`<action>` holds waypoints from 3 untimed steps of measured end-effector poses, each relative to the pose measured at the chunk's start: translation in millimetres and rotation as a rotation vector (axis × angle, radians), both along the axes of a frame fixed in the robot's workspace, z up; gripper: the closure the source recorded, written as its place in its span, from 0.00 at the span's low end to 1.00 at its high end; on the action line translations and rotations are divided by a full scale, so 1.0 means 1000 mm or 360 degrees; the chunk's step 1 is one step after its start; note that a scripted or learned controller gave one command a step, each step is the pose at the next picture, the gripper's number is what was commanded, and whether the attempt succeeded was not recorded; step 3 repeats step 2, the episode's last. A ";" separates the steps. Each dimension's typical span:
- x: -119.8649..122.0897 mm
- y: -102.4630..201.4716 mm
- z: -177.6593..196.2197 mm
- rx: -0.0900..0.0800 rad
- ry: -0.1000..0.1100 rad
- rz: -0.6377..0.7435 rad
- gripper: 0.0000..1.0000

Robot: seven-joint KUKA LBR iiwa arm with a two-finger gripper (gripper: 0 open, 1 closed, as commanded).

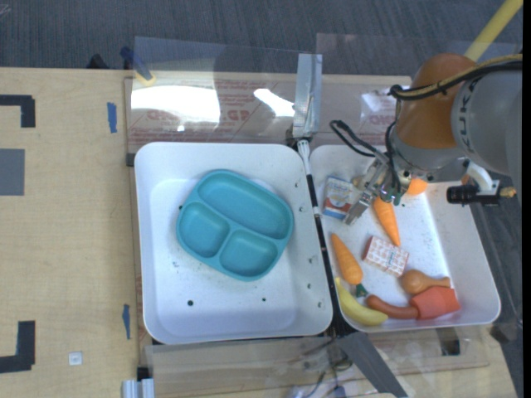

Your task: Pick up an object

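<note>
Wooden bench [66,247] carries your two white bins. Your gripper [365,201] sits low in the right bin [477,264], jaws spread a little, nothing between them; one carrot [386,219] lies just beside them, a small printed box [337,197] on their other side. Well away, the left bin [158,222] holds a teal divided plate [236,225].

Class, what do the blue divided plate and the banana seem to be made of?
Blue divided plate: probably moulded plastic, matte, uniform colour, rounded compartment edges. Banana: likely plastic toy food, smooth and evenly yellow; the view leaves it uncertain.
</note>
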State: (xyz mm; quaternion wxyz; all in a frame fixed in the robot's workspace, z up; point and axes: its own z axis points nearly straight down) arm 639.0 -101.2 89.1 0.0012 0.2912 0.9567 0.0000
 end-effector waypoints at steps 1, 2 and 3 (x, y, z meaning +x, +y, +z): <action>0.004 0.000 0.014 -0.0008 -0.0029 0.0006 1.00; -0.006 0.089 0.102 0.0006 -0.0022 -0.0088 1.00; -0.006 0.089 0.102 0.0006 -0.0022 -0.0088 1.00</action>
